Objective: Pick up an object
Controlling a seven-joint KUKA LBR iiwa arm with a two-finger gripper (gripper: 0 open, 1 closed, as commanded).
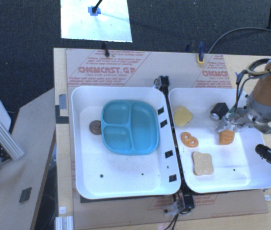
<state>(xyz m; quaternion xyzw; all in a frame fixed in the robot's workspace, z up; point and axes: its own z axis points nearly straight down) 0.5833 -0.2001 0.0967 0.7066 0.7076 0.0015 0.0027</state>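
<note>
Orange is the colour you should look for: a small orange block (227, 137) lies in the right bin (250, 183), at the centre right of the frame. The claw (225, 123) hangs just above it in the picture, at the end of the grey arm (269, 97) that comes in from the right edge. The block is directly below the claw tip in the frame, very near, maybe touching; from this slanted view you cannot decide if there is still a gap in height. The block looks almost square, so I see no clear long axis, and the turn of the wrist should matter little.

About the claw itself, I cannot tell if it is spread or pressed together; the tip is small and mixed with cables. Nothing is seen between its fingers.

Other things in the same bin are also close. A dark grey piece (218, 110) lies just to the upper left of the claw, a pretzel (189, 139) is to the left of the block, a toast slice (203, 163) is to the lower left, and a yellow piece (183, 115) is farther left. In my judgement the block is the nearest target, and the coming move is short, downward in the frame.

The left bin (92, 176) holds a blue plate (128, 127) and a brown disc (95, 127), well apart from the claw.
</note>
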